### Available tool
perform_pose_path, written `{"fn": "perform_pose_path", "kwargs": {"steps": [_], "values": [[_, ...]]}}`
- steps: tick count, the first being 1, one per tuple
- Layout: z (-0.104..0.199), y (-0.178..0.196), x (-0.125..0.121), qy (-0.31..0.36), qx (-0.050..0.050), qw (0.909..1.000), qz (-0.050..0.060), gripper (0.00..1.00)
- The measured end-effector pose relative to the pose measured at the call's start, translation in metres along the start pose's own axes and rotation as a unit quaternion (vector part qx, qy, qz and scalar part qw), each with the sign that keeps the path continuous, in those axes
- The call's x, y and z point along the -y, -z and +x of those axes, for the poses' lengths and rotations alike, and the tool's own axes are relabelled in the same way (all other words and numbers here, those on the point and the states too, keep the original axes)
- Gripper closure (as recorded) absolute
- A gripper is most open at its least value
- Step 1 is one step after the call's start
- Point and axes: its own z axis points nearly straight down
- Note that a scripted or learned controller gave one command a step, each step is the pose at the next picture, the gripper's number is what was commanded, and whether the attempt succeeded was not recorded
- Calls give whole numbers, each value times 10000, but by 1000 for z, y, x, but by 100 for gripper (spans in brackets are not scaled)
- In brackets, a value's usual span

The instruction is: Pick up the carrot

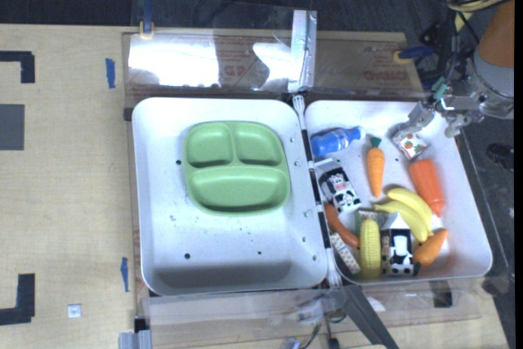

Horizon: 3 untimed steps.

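The carrot (375, 166) is seen lying in the right bin (470, 212), leaf end far, its long axis running near to far. It lies left of and slightly nearer than the tool (425, 120), whose fingers are parted, clamped on nothing.

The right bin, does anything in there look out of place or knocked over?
Nothing looks spilled or broken. The right bin holds a loose jumble: the carrot beside a blue bottle lying on its side, with a banana and corn cob piled together. The green plate sits square in the left bin.
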Motion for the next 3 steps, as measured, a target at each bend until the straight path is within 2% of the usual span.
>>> {"fn": "perform_pose_path", "kwargs": {"steps": [1,2,3], "values": [[34,-119,11,1028,8,9947,-23,0],[33,-107,10,1010,13,9949,-54,100],[65,-2,53,-824,5,9966,-6,100]]}}
